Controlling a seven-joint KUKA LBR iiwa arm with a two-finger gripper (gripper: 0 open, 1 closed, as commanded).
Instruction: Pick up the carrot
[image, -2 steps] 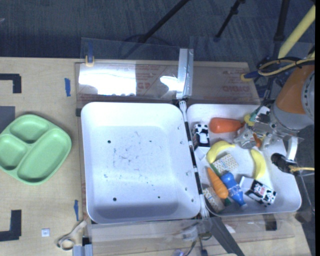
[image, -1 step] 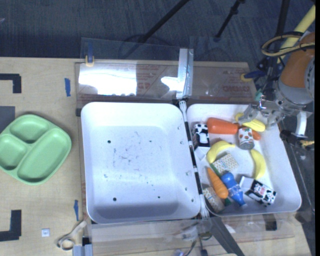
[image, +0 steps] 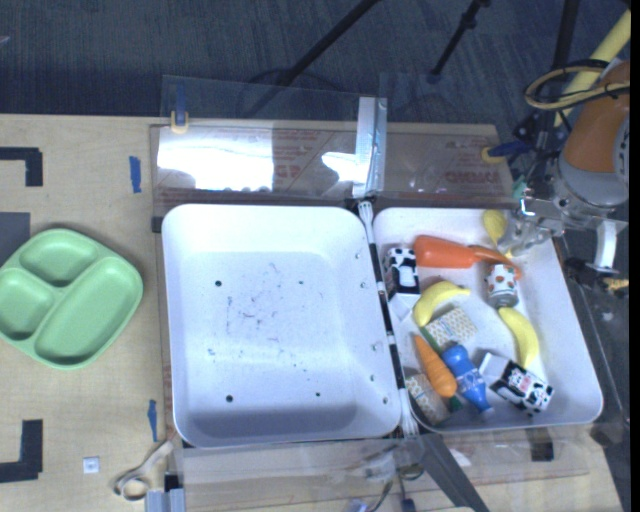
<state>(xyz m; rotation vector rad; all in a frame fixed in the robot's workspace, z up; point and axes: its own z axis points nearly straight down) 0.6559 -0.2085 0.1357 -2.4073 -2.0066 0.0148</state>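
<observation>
We could not tell our gripper's (image: 520, 232) state. The carrot (image: 452, 253) lay just beside it, leftward; we judged gripping across its thick middle safest.

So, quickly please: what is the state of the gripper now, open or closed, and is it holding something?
Gripper: cannot be told. It is above the right end of the carrot in the right bin.

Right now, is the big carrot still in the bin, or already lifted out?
In the bin. The carrot lies flat on the right bin floor near the back; the gripper sits at its tip, grip unclear.
</observation>
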